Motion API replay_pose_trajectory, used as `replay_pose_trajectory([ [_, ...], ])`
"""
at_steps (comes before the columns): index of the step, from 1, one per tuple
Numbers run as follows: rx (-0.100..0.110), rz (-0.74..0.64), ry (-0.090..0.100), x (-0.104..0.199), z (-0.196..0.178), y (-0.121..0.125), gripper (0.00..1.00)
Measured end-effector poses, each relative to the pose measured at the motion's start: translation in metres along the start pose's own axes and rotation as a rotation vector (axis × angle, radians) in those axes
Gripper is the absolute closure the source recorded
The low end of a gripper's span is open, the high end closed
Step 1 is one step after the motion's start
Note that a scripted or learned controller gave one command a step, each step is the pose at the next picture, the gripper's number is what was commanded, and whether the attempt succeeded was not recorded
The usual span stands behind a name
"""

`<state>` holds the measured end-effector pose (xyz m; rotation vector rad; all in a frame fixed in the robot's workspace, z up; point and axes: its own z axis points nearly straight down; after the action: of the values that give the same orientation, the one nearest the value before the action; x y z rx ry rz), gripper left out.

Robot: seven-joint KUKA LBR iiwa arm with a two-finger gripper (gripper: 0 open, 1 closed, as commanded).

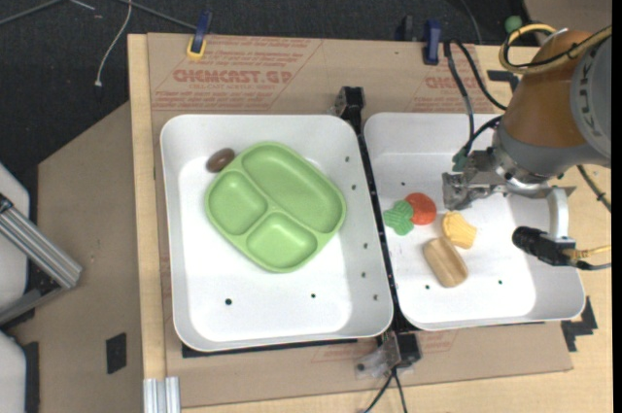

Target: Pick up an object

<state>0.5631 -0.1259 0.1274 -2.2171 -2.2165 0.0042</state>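
In the right bin (505, 299) lie a red toy tomato (422, 207), a green leafy toy (397, 219), a yellow toy piece (459, 230) and a tan bread-like roll (445, 262). My gripper (463, 189) hangs over the right bin, just right of the red tomato and above the yellow piece. The wrist hides the fingertips, and I see nothing held between them. The left bin (194, 294) holds a green sectioned plate (276, 205) and a small brown object (222, 159) by the plate's upper left edge.
A black clamp (350, 100) sits at the top of the divide between the bins. Cables run along the arm over the right bin's upper right. Blue clips (201, 32) hold the cardboard base at the back.
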Motion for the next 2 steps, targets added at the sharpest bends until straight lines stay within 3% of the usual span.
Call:
replay_pose_trajectory([
  [1, 0.0, 0.0, 0.0, 0.001, 0.045, -0.001, 0.0],
  [2, -0.007, 0.001, -0.001, 0.0, 0.031, 0.001, 1.0],
])
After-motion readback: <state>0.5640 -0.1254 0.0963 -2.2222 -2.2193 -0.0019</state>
